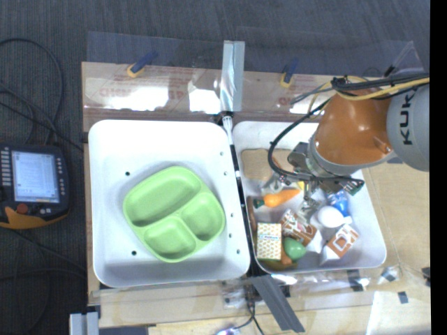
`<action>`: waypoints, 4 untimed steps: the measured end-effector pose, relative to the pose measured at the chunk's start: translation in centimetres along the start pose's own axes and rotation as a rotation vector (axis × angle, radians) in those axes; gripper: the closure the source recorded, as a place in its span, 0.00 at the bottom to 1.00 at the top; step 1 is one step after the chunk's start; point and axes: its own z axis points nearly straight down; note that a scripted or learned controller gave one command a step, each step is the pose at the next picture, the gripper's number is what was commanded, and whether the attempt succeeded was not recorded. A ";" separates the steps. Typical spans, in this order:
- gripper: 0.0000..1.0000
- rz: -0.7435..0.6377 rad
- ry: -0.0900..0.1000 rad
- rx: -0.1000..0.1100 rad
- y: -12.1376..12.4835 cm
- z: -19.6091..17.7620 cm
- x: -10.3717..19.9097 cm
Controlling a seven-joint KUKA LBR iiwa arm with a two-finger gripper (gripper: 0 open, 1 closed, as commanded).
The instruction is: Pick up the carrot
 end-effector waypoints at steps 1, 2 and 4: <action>0.00 0.091 -0.011 0.018 1.0 -0.2 0.6; 0.00 -0.020 0.020 -0.017 -0.3 2.1 -0.8; 1.00 -0.086 0.021 -0.028 1.5 -14.1 -5.7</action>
